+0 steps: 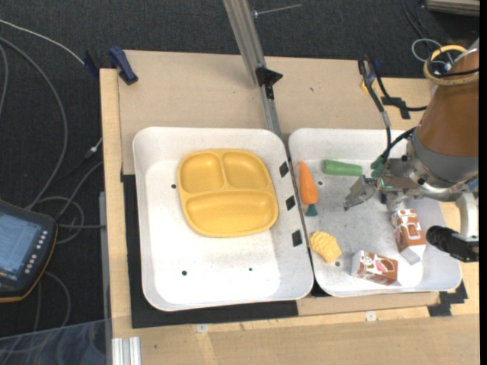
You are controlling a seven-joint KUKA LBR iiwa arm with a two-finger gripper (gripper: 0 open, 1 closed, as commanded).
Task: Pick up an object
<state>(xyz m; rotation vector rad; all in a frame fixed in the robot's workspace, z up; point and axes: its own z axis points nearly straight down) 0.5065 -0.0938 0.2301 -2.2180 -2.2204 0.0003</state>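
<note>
Orange carrot: smooth, tapered, right bin; metal tool nearby, spread open, nothing gripped.

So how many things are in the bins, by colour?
Yellow: 2, the plate and the corn
Orange: 1, the carrot
Green: 1, the stick
Brown and white: 2, the cartons
Total: 6

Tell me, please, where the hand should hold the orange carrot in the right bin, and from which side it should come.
Grip the carrot across its thicker middle, coming straight down from above. It lies flat and runs along the right bin's left wall, so the fingers would likely best close across its narrow width. The wall is close, so the left finger probably has little room.
</note>
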